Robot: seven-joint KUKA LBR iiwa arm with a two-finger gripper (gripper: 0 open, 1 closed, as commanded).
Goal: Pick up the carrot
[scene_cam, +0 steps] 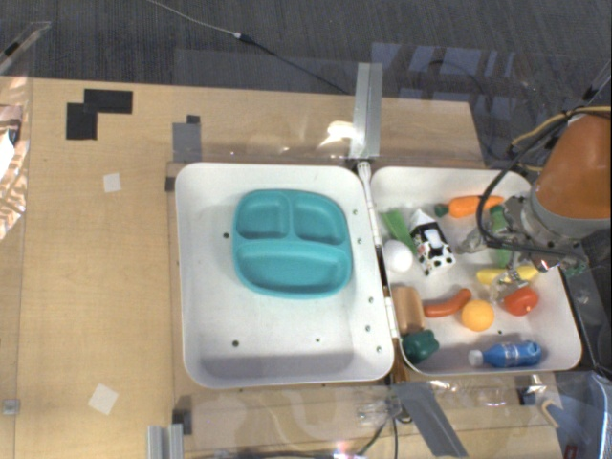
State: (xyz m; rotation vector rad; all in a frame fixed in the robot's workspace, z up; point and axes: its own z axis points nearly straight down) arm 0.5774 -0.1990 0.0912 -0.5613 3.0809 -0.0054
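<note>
Wooden bench (86,285) carries two white bins: left bin (206,352) holds a teal divided plate (291,242), right bin (570,347) is crowded with toys. Arm (574,175) hangs over the right bin's far right side, gripper (516,256) low among the items, grip state cannot be told. Carrot (466,207) lies at the bin's back just left of the wrist, beside a black-and-white cow (432,245); sausage (446,304), orange ball (477,316), tomato (520,301), blue bottle (510,354) sit nearer.

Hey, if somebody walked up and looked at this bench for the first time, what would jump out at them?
Probably the teal divided plate, alone in the middle of the left bin. Next, the jumble of bright toy food in the right bin, with the carrot near its far edge. The grey arm with its orange band hangs over that bin's right side.
</note>
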